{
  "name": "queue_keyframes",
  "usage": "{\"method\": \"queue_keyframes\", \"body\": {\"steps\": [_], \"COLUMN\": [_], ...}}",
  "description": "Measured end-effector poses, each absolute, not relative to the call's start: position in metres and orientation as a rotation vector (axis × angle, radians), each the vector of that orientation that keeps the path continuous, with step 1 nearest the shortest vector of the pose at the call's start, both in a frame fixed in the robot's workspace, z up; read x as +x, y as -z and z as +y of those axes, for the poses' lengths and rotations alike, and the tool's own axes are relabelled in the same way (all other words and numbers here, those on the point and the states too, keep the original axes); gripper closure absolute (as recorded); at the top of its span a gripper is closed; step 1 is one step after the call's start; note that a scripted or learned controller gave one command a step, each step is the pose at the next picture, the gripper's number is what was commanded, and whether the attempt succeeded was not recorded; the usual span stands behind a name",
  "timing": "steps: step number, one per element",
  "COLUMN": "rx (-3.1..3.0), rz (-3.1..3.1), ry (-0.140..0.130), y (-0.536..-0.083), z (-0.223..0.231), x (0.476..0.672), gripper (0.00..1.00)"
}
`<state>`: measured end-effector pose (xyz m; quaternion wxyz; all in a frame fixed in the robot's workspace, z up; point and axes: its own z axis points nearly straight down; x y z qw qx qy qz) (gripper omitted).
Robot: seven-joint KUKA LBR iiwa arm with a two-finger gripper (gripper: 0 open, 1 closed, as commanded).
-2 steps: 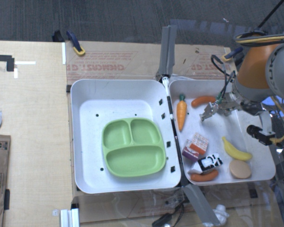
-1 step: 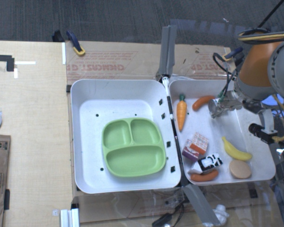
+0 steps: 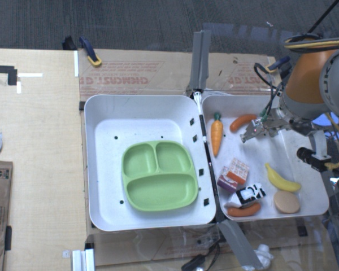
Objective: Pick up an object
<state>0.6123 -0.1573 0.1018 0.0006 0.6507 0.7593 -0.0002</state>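
Take the right bin (image 3: 322, 205) as your landmark. You see the gripper (image 3: 253, 131) low over its far part, reaching in from the right side, with its metal fingers (image 3: 250, 133) pointing toward the bin's left wall. The fingers look slightly spread, but the view is too small for you to tell how far they stand apart, and you can see nothing between them. Just beyond the fingertips, toward the bin's far wall, lies an orange-red sausage (image 3: 242, 122); whether the gripper touches it you cannot tell.

Along the bin's left wall you find a carrot (image 3: 216, 135), green top toward the far end. Nearer the middle of the bin sits a small box (image 3: 234, 174) with an orange and pink face. Just on the near side of the box stands a black and white toy (image 3: 251, 194), and a second sausage (image 3: 243, 209) lies against the bin's near wall. A banana (image 3: 281, 179) lies to the right of the box, and a round tan disc (image 3: 286, 202) rests near the bin's near right corner.

Beside the right bin, the left bin (image 3: 99, 151) holds a green divided plate (image 3: 159, 175).
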Motion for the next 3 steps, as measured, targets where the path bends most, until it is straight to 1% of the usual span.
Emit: {"method": "queue_keyframes", "body": {"steps": [1, 2, 3], "rx": [2.045, 2.046, 2.047], "rz": [2.381, 2.381, 2.378], "ry": [0.000, 0.000, 0.000], "y": [-0.1115, -0.1114, -0.1209], "z": [-0.1584, -0.1582, -0.1592], "x": [0.6126, 0.6126, 0.6129], "gripper": [1.00, 0.00, 1.00]}}
